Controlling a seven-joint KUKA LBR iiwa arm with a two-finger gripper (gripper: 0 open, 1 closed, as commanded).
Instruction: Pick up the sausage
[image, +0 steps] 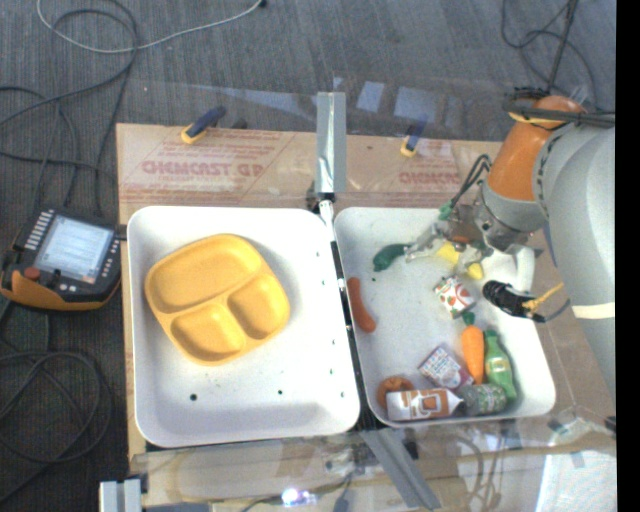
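Sausage (360, 304) lies by right bin's (545, 395) left wall; pincer (436, 237) hovers near a green item (389, 257)

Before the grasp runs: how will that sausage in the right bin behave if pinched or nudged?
The sausage is a short rounded cylinder, so a nudge across its length would probably roll it. It looks like smooth toy plastic: likely light, stiff, a bit slippery. It lies along the right bin's left wall, so the tool may have little finger room there.

Two bins side by side: in the left bin (150, 400) a divided tray (218, 296); in the right bin (400, 300) a sausage (361, 304) along the left wall, a carrot (472, 352) and bottle (497, 364) rightward, a packet (425, 404) at the near edge.
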